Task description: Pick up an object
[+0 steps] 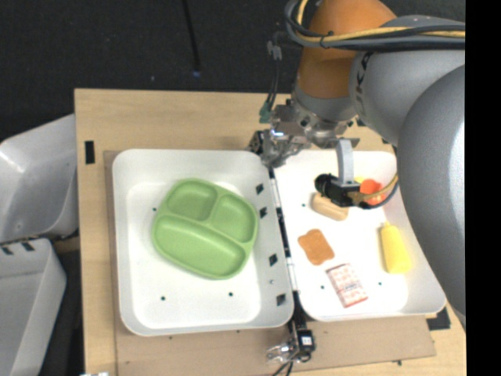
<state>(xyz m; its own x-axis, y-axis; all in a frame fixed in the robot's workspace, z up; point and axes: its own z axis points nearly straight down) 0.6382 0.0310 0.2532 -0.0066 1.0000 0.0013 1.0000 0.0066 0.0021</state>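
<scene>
Block point(330, 207), tan and small, lies in the bin point(387, 300) on the view's right, toward its far edge, with a brown slice point(316, 246) near it. It looks light, stiff and unlikely to break, so you would probably do best to pinch it across its short sides at mid-length. Your gripper point(272, 143) hangs over the far rim between the two bins, near the block, and you cannot tell whether it is open or closed.

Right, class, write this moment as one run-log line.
tool: above the bins' shared wall, far end | left bin: green plate | right bin: tan block, brown slice, yellow piece, red packet
</scene>
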